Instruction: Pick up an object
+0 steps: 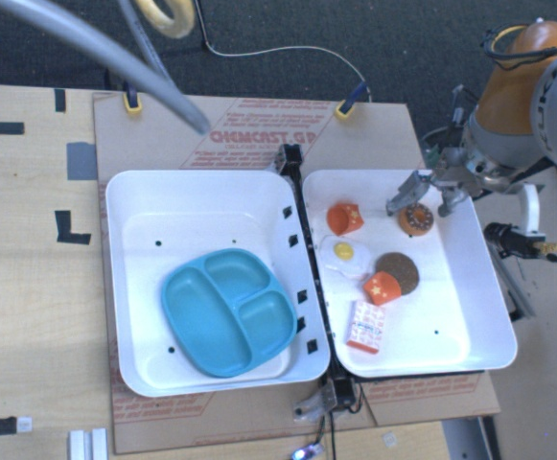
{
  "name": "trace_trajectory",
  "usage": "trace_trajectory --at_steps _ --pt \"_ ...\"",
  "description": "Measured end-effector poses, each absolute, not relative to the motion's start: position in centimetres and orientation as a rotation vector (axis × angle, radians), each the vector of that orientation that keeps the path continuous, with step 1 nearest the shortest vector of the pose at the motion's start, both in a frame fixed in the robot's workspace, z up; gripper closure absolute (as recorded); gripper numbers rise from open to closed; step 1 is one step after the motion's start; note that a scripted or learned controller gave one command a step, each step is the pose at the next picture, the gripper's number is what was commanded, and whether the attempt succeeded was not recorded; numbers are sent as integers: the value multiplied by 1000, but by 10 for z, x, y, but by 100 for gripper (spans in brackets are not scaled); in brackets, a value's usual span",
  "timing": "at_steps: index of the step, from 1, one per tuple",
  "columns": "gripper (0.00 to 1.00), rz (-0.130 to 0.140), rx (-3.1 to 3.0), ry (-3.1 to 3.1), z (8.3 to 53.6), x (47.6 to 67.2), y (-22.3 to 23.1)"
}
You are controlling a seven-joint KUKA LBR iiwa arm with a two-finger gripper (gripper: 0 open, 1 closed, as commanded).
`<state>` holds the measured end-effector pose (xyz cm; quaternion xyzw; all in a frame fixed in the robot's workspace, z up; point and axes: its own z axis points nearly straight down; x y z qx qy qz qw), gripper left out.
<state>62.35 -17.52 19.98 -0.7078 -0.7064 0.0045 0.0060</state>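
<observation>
Doughnut-like toy (415,221): small, round, brown with a pale centre, lying flat in the right bin (470,305) near its far right corner, just below the gripper (422,192). Gripper fingers splayed apart, pinching nothing, one dark finger slanting down to the left of the toy and seemingly at its edge. Risks as judged: low, flat shape close to the bin wall leaves little room for the far finger, so a closing pinch likely to skid over the top or nudge it toward the orange piece (344,218) beside it.
</observation>
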Motion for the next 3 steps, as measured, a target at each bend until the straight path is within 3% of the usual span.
trace_trajectory --at_steps 1,3 --pt "0 2 -2220 -2222 208 627 -175" --pt "0 8 -2217 -2219 88 615 -165"
